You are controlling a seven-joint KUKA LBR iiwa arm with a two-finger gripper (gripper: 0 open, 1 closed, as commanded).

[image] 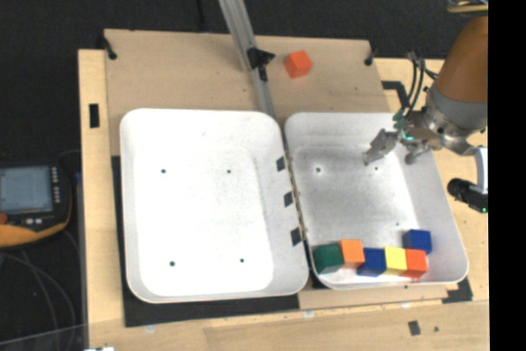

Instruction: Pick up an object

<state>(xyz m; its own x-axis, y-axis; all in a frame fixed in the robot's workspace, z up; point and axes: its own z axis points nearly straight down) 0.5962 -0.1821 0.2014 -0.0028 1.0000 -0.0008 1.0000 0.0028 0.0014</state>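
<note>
the arm is cut off at the right edge of the frame, only its orange band and grey wrist visible. the gripper (pixel 393 145) hangs over the upper right part of the right bin (pixel 345 177), its fingers spread apart with nothing between them. along that bin's lower edge sits a tight row of cubes: a green cube (pixel 328 256), an orange cube (pixel 352 251), a blue cube (pixel 373 260), a yellow cube (pixel 396 260), a second orange cube (pixel 416 261) and a second blue cube (pixel 418 240) just behind it. another orange block (pixel 297 64) lies on the bench (pixel 164 70) above the bins, upper centre. the left bin (pixel 205 201) is at centre left.
</note>
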